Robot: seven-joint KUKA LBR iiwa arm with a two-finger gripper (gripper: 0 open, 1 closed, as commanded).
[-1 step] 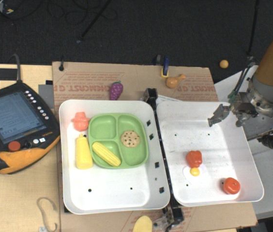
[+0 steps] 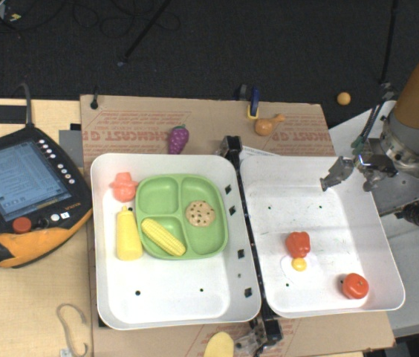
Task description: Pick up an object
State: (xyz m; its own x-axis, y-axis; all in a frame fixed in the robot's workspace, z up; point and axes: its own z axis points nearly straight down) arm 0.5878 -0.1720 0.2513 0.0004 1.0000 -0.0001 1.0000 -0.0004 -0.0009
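A: Nearest the camera?
B: Yellow lemon (image 2: 219, 343) on the cardboard (image 2: 195, 117), just below the left bin (image 2: 165, 303). Metal hook (image 2: 72, 326) on the desk (image 2: 16, 303) at lower left.
A: Right bin (image 2: 321, 181)?
B: Tomato (image 2: 354, 285) in the near right corner. Red pepper (image 2: 297, 243) mid-bin, touching a small yellow piece (image 2: 299, 263) on a white patch.
A: Left bin?
B: Green tray (image 2: 181, 216) with corn (image 2: 163, 236) in the front compartment and a cookie (image 2: 200, 213) in the right one. Yellow bottle (image 2: 127, 233) beside the tray on its left, pink toy (image 2: 122, 187) just behind the bottle.
A: End effector (image 2: 352, 173)?
B: Over the right bin's far right area, well apart from the pepper and tomato. Fingers spread, nothing between them.
A: Farther back?
B: Teach pendant (image 2: 20, 192) on the desk at left. Grapes (image 2: 178, 139), a blue-yellow clamp (image 2: 253, 103) and a tan pear-shaped toy (image 2: 267, 124) on the cardboard behind the bins. Orange ball (image 2: 343, 98) beyond.
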